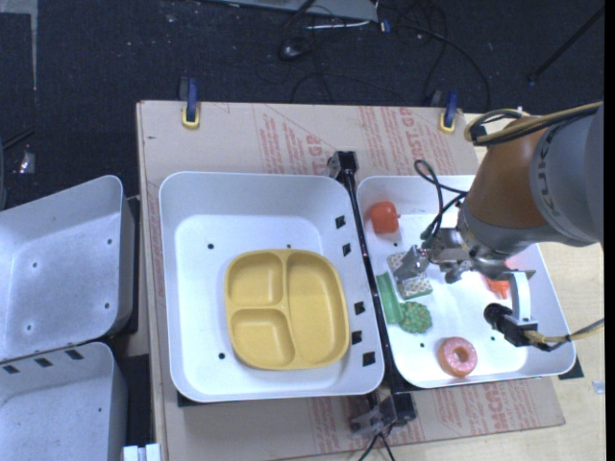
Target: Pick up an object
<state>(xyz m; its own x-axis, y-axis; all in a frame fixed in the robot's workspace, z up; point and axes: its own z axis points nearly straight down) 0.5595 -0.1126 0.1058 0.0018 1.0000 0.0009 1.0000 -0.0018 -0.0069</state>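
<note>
The right bin holds several small items. An orange-red piece lies at its far left, and a green strip runs along its left wall. A round green item lies near the strip, and a pink donut rests near the front. A small checkered object sits close under my gripper, which is low over the bin's left half. A red piece peeks out from behind the arm.
The left bin holds a yellow divided plate. A black divider runs between the two bins. The grey arm with its orange band covers the right bin's far right part. White trays stand off the bench at the left.
</note>
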